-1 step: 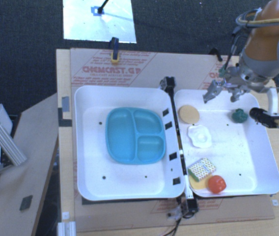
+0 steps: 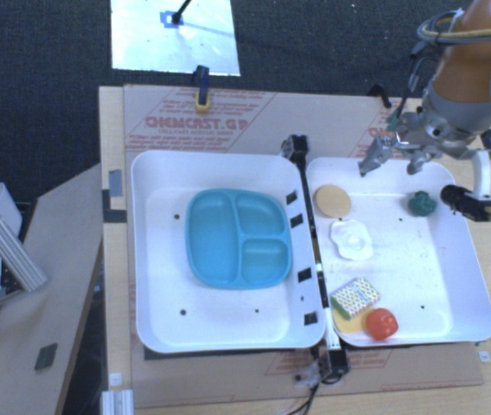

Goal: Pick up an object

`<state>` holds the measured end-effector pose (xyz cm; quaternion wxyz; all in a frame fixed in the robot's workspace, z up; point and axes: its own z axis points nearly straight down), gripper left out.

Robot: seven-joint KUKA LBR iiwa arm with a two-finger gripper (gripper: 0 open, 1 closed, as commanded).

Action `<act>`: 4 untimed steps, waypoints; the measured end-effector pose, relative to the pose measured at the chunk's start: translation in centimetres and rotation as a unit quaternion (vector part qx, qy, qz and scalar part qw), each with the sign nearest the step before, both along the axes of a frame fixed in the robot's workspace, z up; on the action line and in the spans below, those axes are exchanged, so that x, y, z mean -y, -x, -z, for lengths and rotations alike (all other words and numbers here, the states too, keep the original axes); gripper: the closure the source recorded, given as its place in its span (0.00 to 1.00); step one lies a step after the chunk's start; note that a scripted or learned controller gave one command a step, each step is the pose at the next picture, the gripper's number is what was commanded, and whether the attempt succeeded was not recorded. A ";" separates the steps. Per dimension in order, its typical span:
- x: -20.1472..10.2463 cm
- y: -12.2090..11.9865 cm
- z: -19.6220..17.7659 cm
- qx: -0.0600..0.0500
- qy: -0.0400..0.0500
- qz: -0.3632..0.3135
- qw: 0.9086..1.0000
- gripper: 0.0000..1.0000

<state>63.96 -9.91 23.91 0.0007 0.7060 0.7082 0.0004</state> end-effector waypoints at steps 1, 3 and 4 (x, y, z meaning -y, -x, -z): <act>-0.7 0.4 6.0 -0.002 0.000 0.000 1.000 0.00; -0.8 0.4 15.6 -0.001 0.000 0.001 1.000 0.00; -0.8 0.2 14.3 0.002 0.000 0.002 1.000 1.00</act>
